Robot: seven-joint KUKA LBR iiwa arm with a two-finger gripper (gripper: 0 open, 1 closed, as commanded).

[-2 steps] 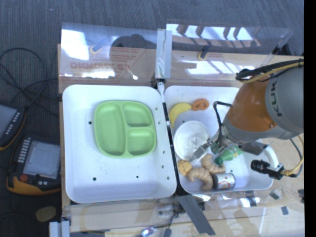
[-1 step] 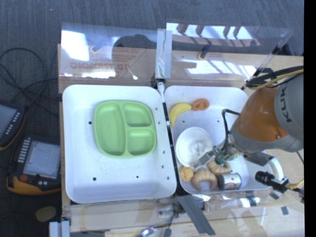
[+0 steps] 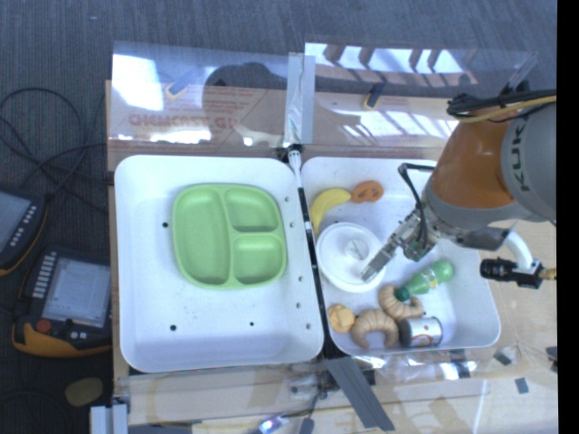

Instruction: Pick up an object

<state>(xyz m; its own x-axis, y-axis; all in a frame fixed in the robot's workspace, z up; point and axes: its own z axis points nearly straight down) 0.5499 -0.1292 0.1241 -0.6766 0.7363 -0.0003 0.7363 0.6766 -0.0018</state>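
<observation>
Dark grey carpet lies all around the counter (image 3: 534,333), and two white bins sit on it side by side. We see the end effector (image 3: 378,266) reaching down from the right into the right bin (image 3: 484,328); its tip is over the rim of a small white bowl (image 3: 348,253); we cannot tell if it is spread or pressed together, and we see nothing held in it. Just to the right of it lies a green bottle (image 3: 425,279); below that are a curled pretzel (image 3: 399,301), a croissant (image 3: 374,325), a small bun (image 3: 340,316) and a dark can (image 3: 421,332), all close together. A banana (image 3: 326,206) touches the bowl at the top, and a small orange thing (image 3: 367,191) sits near it. The left bin (image 3: 145,315) holds a green plate (image 3: 228,234) with three parts. Black cables (image 3: 45,143) and some boxes lie on the carpet at the left.
</observation>
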